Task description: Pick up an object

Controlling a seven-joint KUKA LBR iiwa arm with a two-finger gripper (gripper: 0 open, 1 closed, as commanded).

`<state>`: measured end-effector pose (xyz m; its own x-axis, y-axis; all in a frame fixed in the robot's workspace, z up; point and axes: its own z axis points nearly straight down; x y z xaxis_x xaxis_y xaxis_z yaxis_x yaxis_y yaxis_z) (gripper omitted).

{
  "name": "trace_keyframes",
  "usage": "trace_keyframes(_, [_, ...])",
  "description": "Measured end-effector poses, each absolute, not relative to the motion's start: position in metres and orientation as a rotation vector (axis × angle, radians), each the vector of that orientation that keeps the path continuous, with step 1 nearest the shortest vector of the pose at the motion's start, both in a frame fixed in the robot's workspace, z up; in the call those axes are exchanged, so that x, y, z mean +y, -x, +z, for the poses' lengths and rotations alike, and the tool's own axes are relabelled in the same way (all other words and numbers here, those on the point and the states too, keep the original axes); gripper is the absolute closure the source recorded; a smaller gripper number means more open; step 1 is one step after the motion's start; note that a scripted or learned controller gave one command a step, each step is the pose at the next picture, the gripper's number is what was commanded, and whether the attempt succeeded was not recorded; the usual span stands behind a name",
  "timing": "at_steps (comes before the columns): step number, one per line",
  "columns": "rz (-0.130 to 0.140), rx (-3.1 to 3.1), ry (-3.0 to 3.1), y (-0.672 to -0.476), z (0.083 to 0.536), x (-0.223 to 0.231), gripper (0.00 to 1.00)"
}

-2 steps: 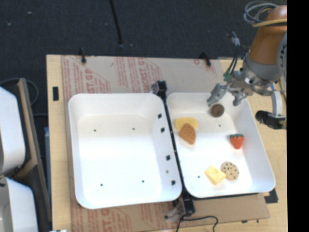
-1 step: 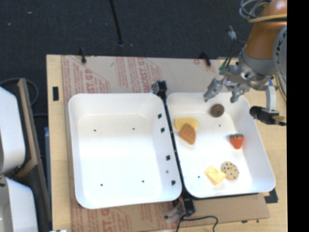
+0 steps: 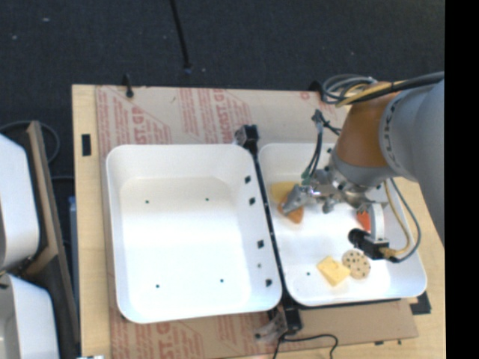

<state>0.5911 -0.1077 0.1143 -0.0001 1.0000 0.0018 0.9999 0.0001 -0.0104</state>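
Note:
My gripper hangs low over the upper left part of the right bin. It is right at a yellow and orange piece that lies close to the divider between the bins, and the gripper body covers part of that piece. Whether the piece is gripped does not show. A yellow block and a round brown disc with dark dots lie side by side near the bin's front. A small orange-red object lies under the wrist, partly hidden.
The left bin stands beside the right one on a cardboard sheet. A black rail runs between them. Cables trail from the wrist over the right bin.

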Motion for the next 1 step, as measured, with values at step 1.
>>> trace_keyframes(1, [-0.002, -2.22, 2.225, -0.5945, 0.1307, -0.11, 1.0])
